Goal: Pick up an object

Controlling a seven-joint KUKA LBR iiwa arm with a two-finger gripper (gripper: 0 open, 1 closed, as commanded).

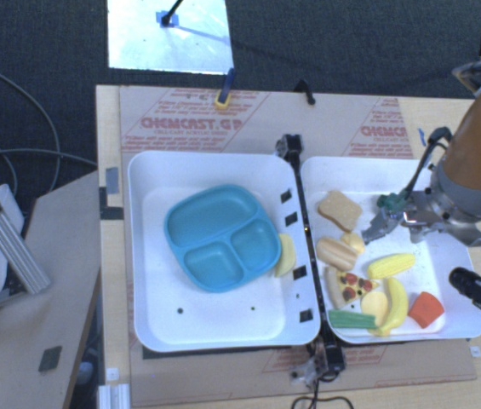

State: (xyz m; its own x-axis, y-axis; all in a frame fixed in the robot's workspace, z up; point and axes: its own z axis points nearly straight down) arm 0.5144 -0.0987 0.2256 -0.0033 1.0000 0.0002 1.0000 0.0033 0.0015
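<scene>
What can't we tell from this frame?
- Gripper: too small and dark in the camera view to read its finger state or whether it touches anything.
- Arm: cut off by the right edge; its base is out of view.
- Pale yellow piece beside the blue plate: partly hidden behind the plate's rim.
- Pizza slice: partly overlapped by neighbouring toy food.

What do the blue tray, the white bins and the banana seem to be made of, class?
Blue tray: likely moulded plastic, matte, one even colour, rounded compartments. White bins: probably plastic too, smooth, faintly glossy walls. Banana: apparently toy plastic, uniform bright yellow with a slight sheen.
</scene>
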